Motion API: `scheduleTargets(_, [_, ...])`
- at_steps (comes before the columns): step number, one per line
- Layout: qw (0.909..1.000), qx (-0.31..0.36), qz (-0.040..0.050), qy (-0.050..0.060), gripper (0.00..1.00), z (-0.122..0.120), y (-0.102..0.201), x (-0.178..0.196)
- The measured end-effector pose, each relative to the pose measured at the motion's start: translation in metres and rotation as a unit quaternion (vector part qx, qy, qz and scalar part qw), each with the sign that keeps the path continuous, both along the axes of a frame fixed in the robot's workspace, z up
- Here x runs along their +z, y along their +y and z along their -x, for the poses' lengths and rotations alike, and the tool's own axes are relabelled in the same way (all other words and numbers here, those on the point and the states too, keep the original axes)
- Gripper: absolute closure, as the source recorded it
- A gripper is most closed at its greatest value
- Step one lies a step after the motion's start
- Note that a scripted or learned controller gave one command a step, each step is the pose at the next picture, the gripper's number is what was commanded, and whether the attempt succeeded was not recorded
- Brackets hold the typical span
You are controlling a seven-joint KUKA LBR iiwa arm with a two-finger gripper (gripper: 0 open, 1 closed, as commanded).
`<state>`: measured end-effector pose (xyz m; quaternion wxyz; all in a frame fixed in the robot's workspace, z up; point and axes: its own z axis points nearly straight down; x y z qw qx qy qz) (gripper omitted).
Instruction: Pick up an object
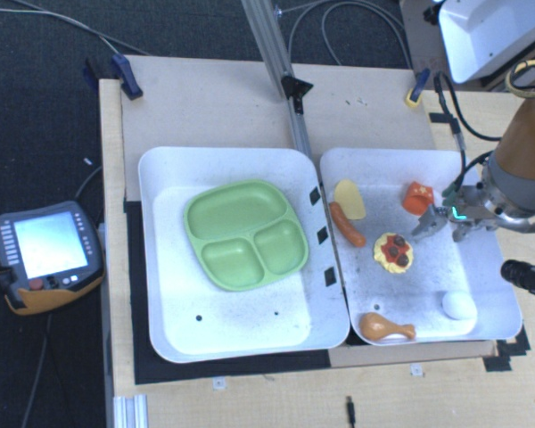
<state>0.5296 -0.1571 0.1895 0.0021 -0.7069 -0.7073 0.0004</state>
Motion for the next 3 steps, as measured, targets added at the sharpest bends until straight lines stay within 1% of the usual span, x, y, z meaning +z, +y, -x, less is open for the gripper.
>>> scheduleTargets(1, [1.0, 0.0, 0.0002, -0.001, 0.0, -0.001, 0.0, 0.001])
scheduleTargets(2, [1.0, 0.0, -0.0004, 0.001, 0.0, 0.001, 0.001, -0.042])
scheduleTargets(3, [1.0, 0.0, -0.0004, 0.001, 0.0, 0.0, 0.006, -0.084])
